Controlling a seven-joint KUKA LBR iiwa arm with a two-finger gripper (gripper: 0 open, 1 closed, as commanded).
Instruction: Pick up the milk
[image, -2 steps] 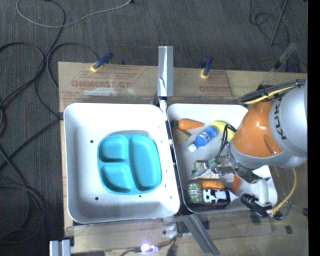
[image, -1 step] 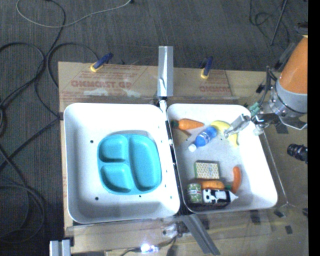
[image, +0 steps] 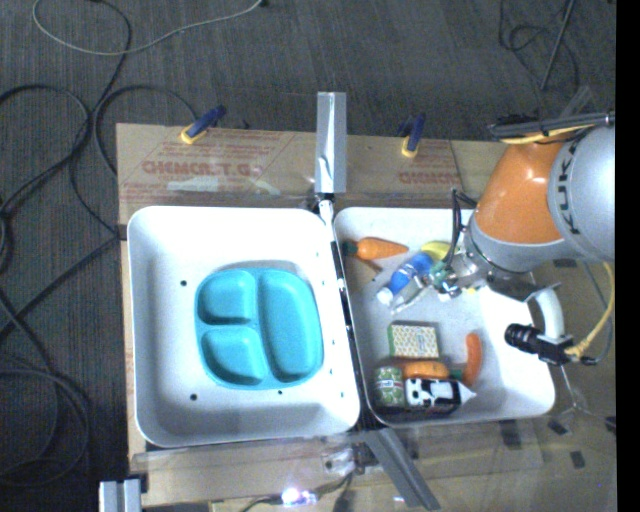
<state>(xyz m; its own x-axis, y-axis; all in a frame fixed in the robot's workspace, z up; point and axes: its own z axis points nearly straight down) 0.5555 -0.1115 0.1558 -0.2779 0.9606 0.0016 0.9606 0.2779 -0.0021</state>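
1. The arm, grey with an orange band, reaches in from the right over the far part of the right bin.
2. Its jaws sit low over the far middle of that bin, close to a blue-and-white bottle; how far apart they stand I cannot tell, and nothing can be seen held between them.
3. The milk, a small carton with black and white patches, lies at the near edge of the right bin, well apart from the jaws.
4. Just left of the milk, touching or nearly so, stands a dark green can.
5. An orange piece lies along the far side of the milk.
6. A tan cracker-like square rests just beyond that, near the bin's middle.
7. An orange sausage-shaped item lies to the right of the square.
8. A carrot lies in the far left corner of the right bin, and something yellow shows just beside the bottle.
9. The left bin holds a blue divided tray.
10. Both bins rest on a counter covered with brown cardboard.
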